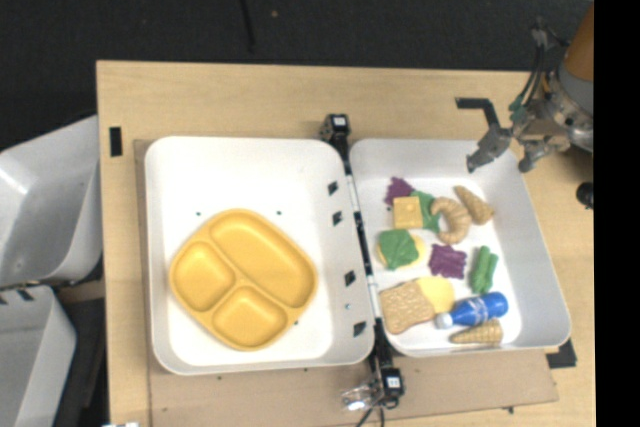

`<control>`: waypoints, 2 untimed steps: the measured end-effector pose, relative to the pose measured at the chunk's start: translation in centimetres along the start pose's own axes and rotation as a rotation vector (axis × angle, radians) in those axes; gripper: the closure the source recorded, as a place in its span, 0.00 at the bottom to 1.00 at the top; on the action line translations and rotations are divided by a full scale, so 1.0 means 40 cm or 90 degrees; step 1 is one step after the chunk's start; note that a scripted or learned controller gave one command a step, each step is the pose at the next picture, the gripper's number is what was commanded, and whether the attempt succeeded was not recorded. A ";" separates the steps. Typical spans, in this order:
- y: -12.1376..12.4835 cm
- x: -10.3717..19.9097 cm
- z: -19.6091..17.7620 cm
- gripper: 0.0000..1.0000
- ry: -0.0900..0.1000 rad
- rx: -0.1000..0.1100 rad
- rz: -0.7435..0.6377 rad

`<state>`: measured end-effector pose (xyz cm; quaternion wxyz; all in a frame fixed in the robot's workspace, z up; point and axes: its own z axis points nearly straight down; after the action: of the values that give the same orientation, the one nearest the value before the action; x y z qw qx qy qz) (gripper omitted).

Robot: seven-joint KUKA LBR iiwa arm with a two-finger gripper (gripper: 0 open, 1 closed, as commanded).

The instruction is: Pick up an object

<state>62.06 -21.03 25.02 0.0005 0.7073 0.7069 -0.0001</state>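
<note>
The right bin holds several toy foods: a purple grape bunch, a yellow cheese square, a tan croissant, a bread roll, a green lettuce leaf, a green pepper, a toast slice and a blue bottle. My gripper hovers over the far right corner of this bin. Its two dark fingers are spread open with nothing between them. The bread roll is the nearest item, a little nearer the camera than the fingertips.
The left bin holds a yellow three-compartment plate. A black bracket stands on the bench behind the right bin. Black clips join the two bins along the middle divider. A waffle cone lies at the right bin's near edge.
</note>
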 end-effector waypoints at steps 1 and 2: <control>0.002 -0.002 -0.028 1.00 -0.002 -0.002 -0.002; -0.052 0.205 0.068 1.00 0.002 0.002 -0.005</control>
<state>59.99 -12.83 22.27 -0.0022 0.7045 0.7097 -0.0001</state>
